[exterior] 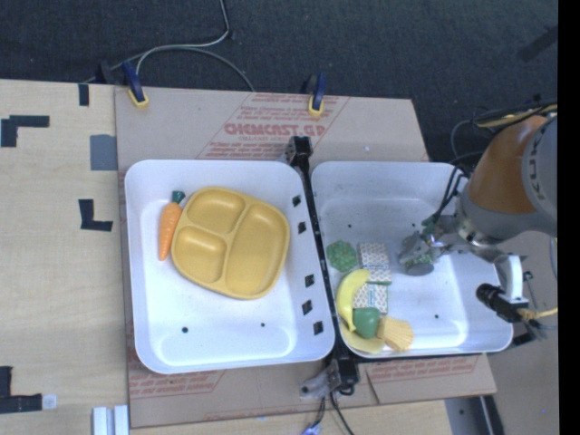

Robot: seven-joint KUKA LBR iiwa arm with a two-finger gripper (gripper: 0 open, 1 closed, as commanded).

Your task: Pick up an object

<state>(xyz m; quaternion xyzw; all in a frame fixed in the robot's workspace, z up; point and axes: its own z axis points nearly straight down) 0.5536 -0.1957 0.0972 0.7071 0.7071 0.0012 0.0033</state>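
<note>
1. I am watching the camera view: the end effector [419, 254] is hanging low in the right bin [453, 175], just beside a small patterned packet [374, 259]; whether it is wide or narrow, I cannot tell.
2. The packet is lying flat, between a green lump [343, 256] and the end effector.
3. I am judging it light, thin and slippery; its edges seem best for taking hold.

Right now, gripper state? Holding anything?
Gripper: low in the right bin, near the toy food; open or closed cannot be told, and no object is visibly held.
</note>
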